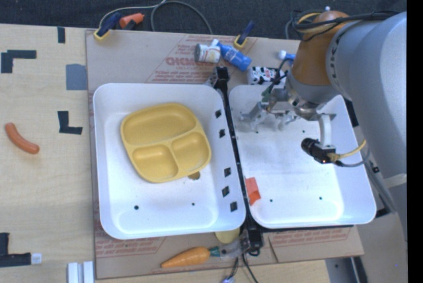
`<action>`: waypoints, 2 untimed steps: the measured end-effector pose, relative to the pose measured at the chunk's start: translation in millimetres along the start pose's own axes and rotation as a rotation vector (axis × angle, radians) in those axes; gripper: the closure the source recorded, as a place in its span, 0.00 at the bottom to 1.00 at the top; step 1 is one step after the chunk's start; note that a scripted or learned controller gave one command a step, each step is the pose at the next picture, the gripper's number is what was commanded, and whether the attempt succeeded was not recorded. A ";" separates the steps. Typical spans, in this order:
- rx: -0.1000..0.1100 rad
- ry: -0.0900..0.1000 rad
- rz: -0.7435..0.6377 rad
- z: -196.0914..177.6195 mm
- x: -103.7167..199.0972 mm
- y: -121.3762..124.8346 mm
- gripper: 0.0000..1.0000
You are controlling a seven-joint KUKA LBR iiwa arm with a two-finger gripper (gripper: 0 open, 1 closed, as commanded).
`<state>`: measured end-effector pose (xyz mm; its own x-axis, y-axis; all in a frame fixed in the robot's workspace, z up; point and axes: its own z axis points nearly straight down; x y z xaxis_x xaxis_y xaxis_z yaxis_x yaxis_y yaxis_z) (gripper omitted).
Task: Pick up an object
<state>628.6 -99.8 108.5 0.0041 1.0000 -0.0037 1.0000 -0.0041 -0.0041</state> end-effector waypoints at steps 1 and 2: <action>-0.003 0.004 -0.007 24.5 1.3 28.5 0.00; -0.005 0.003 -0.006 22.9 6.1 40.5 0.00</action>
<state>669.0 -93.9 85.4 -0.0017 1.0000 -0.0007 1.0000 0.0017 0.0011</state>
